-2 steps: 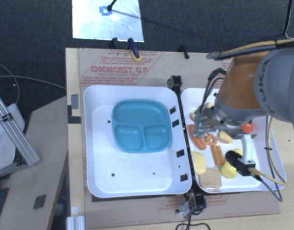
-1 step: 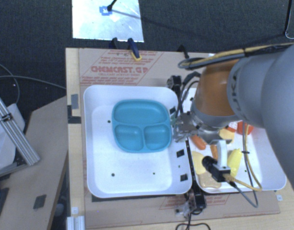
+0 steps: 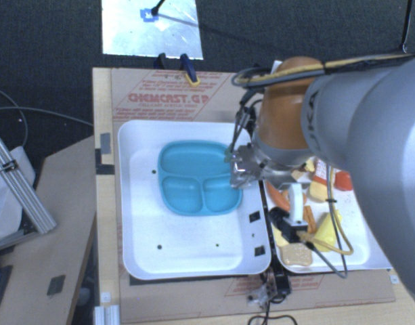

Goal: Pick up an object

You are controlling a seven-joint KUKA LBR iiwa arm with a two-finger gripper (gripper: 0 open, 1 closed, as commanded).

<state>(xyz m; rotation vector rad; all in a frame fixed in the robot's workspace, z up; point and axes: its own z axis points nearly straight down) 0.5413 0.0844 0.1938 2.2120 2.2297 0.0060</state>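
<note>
a cardboard-topped bench [image 3: 166,97] carries two white bins, left bin [image 3: 136,202] and right bin [image 3: 359,239], side by side.

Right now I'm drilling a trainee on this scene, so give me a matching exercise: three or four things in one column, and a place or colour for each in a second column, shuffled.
Things:
1. divided tray
2. yellow wedge
3. orange band
4. blue clamp

Places or colours:
A. on the arm above the wrist
B. in the right bin
C. at the cardboard's far edge
D. light blue, in the left bin

Pairs: 1-D, 2-B, 3-A, 4-C
</note>
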